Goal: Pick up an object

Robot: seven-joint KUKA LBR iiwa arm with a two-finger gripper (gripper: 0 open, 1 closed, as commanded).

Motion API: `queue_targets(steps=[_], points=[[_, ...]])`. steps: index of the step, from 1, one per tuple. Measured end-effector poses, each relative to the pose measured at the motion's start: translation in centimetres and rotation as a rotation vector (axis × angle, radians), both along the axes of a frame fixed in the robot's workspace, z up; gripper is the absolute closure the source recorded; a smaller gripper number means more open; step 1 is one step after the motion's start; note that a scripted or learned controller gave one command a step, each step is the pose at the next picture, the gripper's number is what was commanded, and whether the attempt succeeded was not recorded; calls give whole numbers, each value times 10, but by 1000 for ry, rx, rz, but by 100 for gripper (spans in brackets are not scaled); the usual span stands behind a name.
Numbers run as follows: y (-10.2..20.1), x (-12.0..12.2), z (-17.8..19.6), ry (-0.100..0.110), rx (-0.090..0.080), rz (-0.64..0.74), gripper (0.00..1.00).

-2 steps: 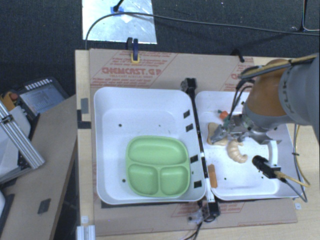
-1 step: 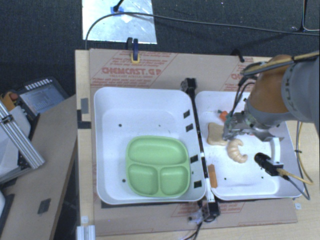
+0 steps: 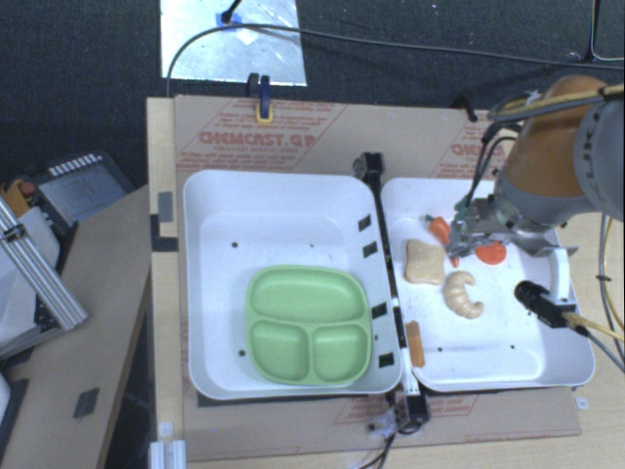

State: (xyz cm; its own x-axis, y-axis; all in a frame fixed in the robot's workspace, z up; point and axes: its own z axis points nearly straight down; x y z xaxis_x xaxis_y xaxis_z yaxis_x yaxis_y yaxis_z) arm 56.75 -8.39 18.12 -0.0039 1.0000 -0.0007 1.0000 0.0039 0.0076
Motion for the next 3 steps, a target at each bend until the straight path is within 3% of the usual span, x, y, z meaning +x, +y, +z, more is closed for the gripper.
queue_targets(steps=[1,2,3], points=[[-4,2,64,-1,-1,-1,100],[-5,3,91,1,0,0,100],[39,5,90,6,1,4,100]])
